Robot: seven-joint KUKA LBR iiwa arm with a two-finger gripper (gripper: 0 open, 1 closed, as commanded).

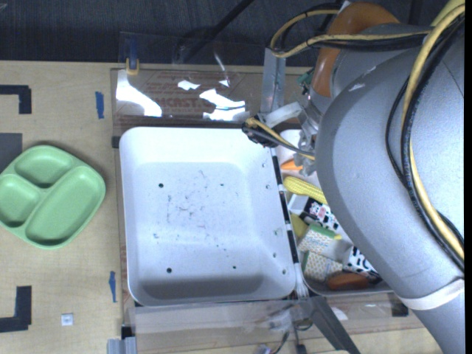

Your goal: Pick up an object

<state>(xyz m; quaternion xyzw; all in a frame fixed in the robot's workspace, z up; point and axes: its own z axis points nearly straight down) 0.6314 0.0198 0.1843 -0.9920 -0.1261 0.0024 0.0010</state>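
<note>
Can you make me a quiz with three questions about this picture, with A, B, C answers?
1. Where is the green plate?
A. On the bench to the left of the left bin
B. Inside the right bin
C. On top of the arm

2. What colour is the band on the arm?
A. Blue
B. Orange
C. Pink

3. How is the pile of things in the right bin?
A. Spread out in plain sight
B. Stacked on the green plate
C. Partly covered by the arm above it

Answers: 1 A, the plate sits on the wooden bench outside the bins. 2 B, an orange band shows near the top. 3 C, the grey arm hides much of that bin.
</note>
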